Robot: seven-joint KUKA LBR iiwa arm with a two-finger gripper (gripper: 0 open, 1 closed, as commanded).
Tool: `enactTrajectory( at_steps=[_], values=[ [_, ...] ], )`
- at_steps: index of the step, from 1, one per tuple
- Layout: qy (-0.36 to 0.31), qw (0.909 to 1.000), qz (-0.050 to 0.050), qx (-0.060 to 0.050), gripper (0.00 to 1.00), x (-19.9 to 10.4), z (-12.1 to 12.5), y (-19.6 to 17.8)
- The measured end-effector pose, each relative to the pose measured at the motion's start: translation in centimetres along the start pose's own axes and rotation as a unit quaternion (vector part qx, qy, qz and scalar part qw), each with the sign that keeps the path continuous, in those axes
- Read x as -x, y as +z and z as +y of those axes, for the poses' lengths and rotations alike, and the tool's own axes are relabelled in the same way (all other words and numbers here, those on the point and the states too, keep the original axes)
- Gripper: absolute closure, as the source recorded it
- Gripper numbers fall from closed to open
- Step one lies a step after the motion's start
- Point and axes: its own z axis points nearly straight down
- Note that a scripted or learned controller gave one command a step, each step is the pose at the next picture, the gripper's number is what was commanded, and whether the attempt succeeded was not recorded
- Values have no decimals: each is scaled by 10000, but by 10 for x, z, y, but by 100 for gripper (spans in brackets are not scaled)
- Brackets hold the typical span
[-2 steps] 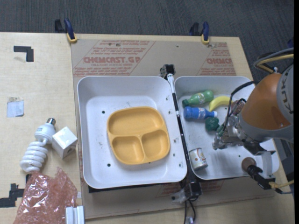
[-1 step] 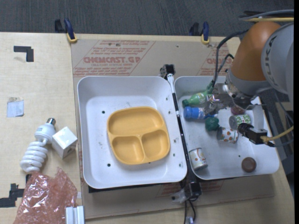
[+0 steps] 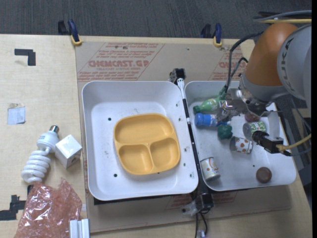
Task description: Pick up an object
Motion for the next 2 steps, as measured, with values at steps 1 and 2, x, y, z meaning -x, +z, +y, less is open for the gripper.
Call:
enactTrajectory(
  at_steps=[1,2],
  values=[
    [7,10000,2,-3,0,66,16,87],
    [21,10000,5,-1,0,40,-54,99]
  ],
)
